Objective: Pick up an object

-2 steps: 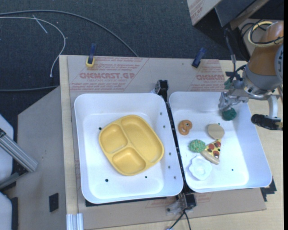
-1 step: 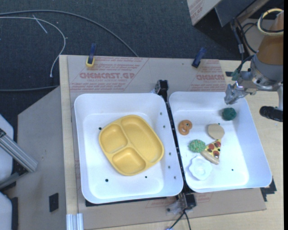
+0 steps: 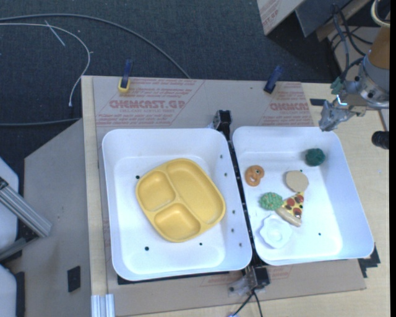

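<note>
The right bin [image 3: 334, 238] holds several toy foods: an orange pretzel [image 3: 253, 175], a tan cookie [image 3: 296, 181], a dark green clump [image 3: 315, 156], a light green broccoli piece [image 3: 270, 200], a pizza slice [image 3: 292, 208] and a white fried egg [image 3: 275, 231]. My gripper [image 3: 330, 119] hangs at the upper right, above the far right corner of the right bin, up and right of the dark green clump. Nothing shows between its fingers.
The left bin [image 3: 124, 247] carries a yellow divided tray [image 3: 179, 198]. Two blue clamps [image 3: 126, 74] [image 3: 273, 78] sit on the bench's far edge. Cables and a cardboard box [image 3: 278, 12] lie beyond the bench.
</note>
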Tool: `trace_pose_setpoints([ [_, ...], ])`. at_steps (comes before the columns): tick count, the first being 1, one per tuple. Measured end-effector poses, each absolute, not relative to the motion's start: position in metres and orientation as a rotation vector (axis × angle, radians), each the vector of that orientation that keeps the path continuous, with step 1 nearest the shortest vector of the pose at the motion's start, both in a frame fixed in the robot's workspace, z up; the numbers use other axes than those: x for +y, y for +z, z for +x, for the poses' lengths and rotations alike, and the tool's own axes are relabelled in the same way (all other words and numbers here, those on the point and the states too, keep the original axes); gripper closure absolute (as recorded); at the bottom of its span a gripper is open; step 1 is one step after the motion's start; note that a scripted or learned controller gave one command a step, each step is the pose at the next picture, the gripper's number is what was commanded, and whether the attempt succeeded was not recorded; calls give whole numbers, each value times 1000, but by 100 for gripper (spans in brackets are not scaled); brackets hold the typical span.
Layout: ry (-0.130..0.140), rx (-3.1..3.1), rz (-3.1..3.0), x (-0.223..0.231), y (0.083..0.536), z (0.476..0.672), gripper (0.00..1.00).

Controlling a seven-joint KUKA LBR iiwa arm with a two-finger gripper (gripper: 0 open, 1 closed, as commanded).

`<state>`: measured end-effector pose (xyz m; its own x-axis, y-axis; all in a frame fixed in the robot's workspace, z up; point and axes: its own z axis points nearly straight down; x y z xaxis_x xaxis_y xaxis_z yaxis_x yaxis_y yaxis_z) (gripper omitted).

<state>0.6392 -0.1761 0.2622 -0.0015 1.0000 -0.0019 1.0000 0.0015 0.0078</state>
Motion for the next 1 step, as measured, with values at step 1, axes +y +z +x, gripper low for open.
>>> trace_pose_setpoints([
  [1,3,2229,2215,-119,268,641,100],
])
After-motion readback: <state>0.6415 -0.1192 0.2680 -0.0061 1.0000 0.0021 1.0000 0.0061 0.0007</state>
